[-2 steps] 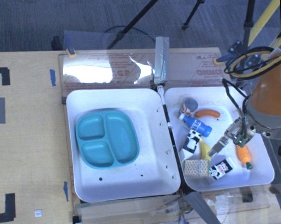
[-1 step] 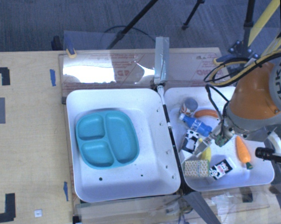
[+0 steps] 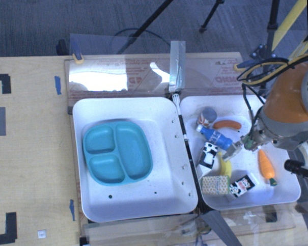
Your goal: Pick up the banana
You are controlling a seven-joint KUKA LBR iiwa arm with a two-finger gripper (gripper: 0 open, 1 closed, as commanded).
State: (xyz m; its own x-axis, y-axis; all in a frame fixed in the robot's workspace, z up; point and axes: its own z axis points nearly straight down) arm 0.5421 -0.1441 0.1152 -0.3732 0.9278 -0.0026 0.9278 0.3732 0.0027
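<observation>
The banana is a small yellow piece lying in the right bin, partly tucked between a black-and-white carton and a speckled box. My gripper reaches in from the right and hangs low just above and to the upper right of the banana. The grey arm with its orange band rises behind it. Nothing is visibly held.
The right bin also holds a blue bottle, an orange-red sausage, a grey-blue lump, a carrot and a black-and-white block. A blue divided plate lies in the left bin.
</observation>
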